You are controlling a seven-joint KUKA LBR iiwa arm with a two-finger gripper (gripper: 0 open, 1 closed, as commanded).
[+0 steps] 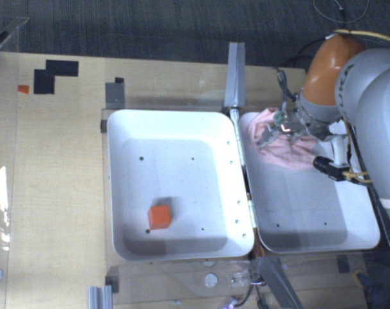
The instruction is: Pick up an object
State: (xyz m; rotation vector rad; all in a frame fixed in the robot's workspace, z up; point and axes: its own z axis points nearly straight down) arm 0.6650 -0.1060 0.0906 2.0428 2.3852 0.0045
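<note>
A crumpled pink cloth (286, 148) lies in the far left corner of the right bin (311, 217). My gripper (277, 131) is down on the cloth's upper part, reaching in from the right under the orange band. An orange block (159, 217) sits in the near left part of the left bin (130, 172), far from the gripper.
A metal divider post (234, 76) stands between the bins at the back. Black markers (53, 74) and a small orange tag (22, 89) lie on the bench at far left. The arm's grey body (375, 108) overhangs the right bin's right side.
</note>
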